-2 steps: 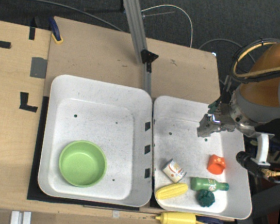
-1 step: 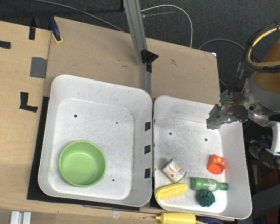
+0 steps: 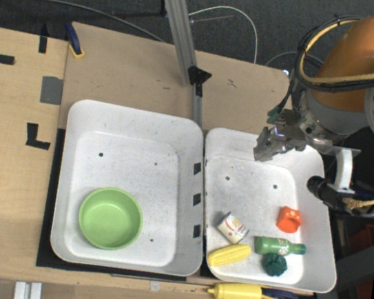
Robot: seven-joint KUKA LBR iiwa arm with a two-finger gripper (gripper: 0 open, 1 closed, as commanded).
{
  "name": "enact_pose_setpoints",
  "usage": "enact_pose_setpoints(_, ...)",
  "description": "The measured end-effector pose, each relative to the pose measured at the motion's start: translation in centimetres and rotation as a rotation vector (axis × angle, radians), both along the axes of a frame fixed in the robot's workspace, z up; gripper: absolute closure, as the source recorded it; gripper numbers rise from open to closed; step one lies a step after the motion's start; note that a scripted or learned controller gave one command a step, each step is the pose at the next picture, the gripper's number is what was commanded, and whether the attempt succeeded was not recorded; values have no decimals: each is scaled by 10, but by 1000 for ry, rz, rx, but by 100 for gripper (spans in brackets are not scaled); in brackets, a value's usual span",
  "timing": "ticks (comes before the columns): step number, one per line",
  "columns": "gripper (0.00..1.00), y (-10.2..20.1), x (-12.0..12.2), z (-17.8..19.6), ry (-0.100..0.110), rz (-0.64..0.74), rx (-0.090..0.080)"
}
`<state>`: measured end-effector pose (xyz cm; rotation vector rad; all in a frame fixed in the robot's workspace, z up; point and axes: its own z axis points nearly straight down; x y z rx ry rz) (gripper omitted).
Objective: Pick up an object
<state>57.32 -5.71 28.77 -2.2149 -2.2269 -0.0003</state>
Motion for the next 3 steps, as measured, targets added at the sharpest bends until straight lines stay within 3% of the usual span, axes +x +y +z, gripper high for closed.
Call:
enact_pose_setpoints(1,100,58,11,-11,2,2,0)
enact_pose_setpoints(3,100,142,46,-56,2,0,-1)
